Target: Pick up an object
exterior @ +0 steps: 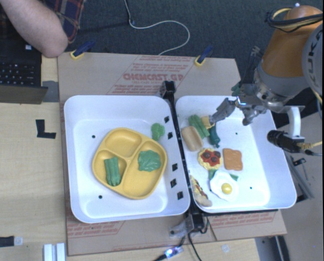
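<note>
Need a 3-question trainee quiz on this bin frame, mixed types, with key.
1. True or false: the yellow plate sits in the left bin.
2. Which lies nearest the gripper? A) fried egg B) green vegetable C) toast
3. How many green pieces lie on the yellow plate?

Key: 1 true; 2 B; 3 two.
</note>
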You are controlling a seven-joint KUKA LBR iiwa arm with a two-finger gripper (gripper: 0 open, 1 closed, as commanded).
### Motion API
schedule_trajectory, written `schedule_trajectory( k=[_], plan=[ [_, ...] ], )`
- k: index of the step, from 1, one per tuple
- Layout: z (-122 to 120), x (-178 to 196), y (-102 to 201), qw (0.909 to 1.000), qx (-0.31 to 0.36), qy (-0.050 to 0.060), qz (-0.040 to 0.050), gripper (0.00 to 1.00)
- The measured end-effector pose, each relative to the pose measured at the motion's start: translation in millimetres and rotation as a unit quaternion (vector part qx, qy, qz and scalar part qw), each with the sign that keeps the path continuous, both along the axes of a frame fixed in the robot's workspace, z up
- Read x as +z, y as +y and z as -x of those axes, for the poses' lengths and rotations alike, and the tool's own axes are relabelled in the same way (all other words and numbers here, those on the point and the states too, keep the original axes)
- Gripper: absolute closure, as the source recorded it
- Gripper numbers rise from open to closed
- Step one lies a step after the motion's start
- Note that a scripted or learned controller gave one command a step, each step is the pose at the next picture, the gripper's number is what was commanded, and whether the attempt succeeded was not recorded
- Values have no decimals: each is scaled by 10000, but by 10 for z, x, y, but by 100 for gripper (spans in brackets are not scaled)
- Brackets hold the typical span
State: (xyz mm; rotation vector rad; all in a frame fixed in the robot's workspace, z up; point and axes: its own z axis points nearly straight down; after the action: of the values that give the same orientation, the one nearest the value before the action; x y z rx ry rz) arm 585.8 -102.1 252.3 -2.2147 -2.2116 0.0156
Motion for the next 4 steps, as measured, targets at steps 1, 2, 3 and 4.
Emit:
schedule_trajectory(
  k=[1, 2, 3, 4],
  plan=[
    [-21, 78, 3, 10000, 15, -67, 5, 0],
    [21, -360, 0, 10000, 12, -53, 9, 0],
    [47, -835, -75, 10000, 9, -48, 9, 0],
    [-44, -1375, -74, 10000, 17, -47, 8, 0]
  ],
)
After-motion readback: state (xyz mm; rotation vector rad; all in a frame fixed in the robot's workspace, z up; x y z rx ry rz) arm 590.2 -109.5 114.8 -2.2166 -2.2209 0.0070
